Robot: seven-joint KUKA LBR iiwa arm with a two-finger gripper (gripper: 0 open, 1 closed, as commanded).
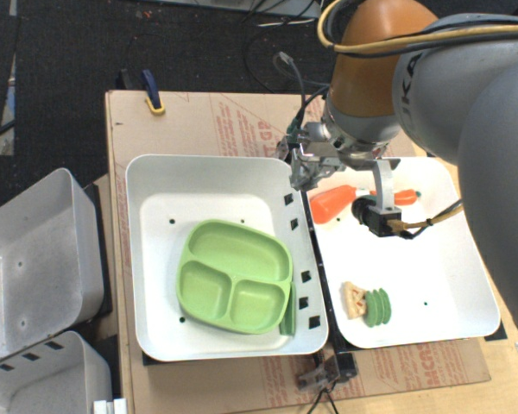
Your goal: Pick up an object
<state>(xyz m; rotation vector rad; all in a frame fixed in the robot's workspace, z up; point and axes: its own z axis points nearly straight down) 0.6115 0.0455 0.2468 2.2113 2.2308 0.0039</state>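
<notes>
- Over the far end of the wall shared by the two bins, the gripper (304, 169) hangs as a cluster of bare metal and dark parts; above it sit the smooth, glossy orange band (384, 33) and the matte grey arm (475, 84); from this slant I cannot tell how far the gripper is open, nor whether it has hold of anything
- Just beside the gripper, on the floor of the right bin (449, 257), lies the orange toy (332, 203); it is smooth, fat and rounded at its left end; its right part runs behind robot hardware
- Near the front of that bin sits the ridged green piece (378, 307), shaped like a row of thin discs on edge; the tan wedge (355, 299), speckled and crumb-like, touches its left side
- Both bins are shallow, white and round-cornered, with small black tabs along the wall between them
- The left bin (155, 188) holds the green plate (233, 274); it is pale green, soft-cornered and split into three compartments
- Under the bins lies a brown cardboard sheet (216, 119) with faded red print; a blue and yellow clamp (153, 93) grips its far edge
- White plastic tubs (34, 248) stand off to the left; the floor (60, 41) beyond is dark and speckled
</notes>
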